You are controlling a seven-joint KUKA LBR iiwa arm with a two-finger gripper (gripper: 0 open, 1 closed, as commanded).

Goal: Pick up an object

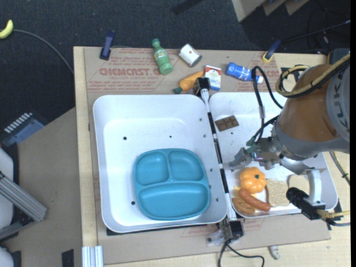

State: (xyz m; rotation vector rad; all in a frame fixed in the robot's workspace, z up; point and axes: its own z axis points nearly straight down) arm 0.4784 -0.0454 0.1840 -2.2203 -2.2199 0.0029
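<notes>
A robotics lab, by the look of it. Left of the gripper (245,156), two white bins (111,115) sit on a plywood bench (83,149); cables (261,102) trail behind it over dark carpet (55,15).

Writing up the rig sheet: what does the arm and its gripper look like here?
The arm is bulky and rounded, with a wide orange band over a grey wrist section. Black cables loop along it, one yellowish. The gripper is small, dark grey metal with teal wiring.

Left bin (111,127) lies open around a blue plate (171,183); the arm (311,115) crowds food (253,189) in the right bin (239,107).
</notes>
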